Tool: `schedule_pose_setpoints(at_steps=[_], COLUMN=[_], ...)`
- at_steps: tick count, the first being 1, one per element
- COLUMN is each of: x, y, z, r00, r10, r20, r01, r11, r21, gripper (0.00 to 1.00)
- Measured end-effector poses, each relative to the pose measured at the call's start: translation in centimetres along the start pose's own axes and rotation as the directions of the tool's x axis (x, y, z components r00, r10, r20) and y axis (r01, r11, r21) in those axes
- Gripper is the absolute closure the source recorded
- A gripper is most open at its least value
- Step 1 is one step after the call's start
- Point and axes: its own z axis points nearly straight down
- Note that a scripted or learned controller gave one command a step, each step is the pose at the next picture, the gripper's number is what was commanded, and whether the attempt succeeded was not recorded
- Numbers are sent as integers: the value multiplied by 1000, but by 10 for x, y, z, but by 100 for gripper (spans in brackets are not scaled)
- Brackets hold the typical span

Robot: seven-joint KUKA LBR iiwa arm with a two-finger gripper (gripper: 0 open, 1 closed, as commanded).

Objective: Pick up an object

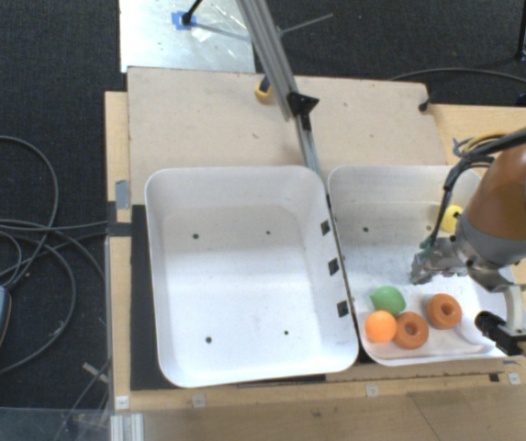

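Observation:
The right bin (382, 191) holds several small objects near its front edge. A green lump (388, 299) lies beside an orange ball (380, 326). Two brown-orange rings sit to their right, one (411, 330) next to the ball and the other (443, 310) farther right. A yellow object (451, 217) peeks out behind the arm near the bin's right wall. My gripper (427, 267) hangs low in the right bin, just above and right of the green lump and up-left of the far ring. I see nothing held in it.
The left bin (166, 246) lies beside the right one, with a black-marked divider (333, 265) between them. A slanted metal pole (276, 53) crosses the back of the bench. Cables lie on the floor at the left.

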Motion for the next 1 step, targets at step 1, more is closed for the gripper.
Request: schedule_pose_setpoints(at_steps=[1], x=[9], y=[-4], z=[-53], r00=[1000], r10=[-5], r20=[1], r01=[5], r11=[1000], r21=[-2], gripper=[100])
